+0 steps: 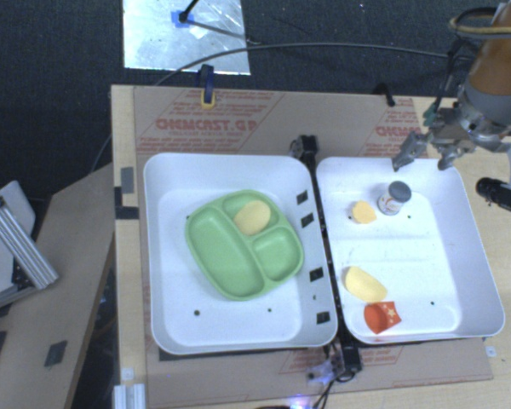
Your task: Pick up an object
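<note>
The small round grey-capped can (396,198) is sitting upright in the far half of the right white bin (468,254), with a small pale-yellow lump (364,213) just beside it on the side toward the bin divider. Nearer the front edge, a larger yellow wedge-shaped piece (364,284) is lying close to a red-orange packet (381,316) — the two are almost touching, and both are well apart from the can. The middle of this bin is showing bare white floor between the two clusters.

The two-finger gripper (427,154) is hovering over the bin's far rim, above and behind the can, fingers spread apart and gripping nothing. The grey arm with its orange band (498,62) is reaching in from the right.

In the left white bin (166,228), a green three-compartment plastic tray (230,258) is resting at a tilt, a pale-yellow rounded object (253,217) sitting in its far small compartment.

Both bins are lying on a brown printed cardboard sheet (238,122) on the bench — dark carpet and a shiny foil square (183,24) are showing beyond.
</note>
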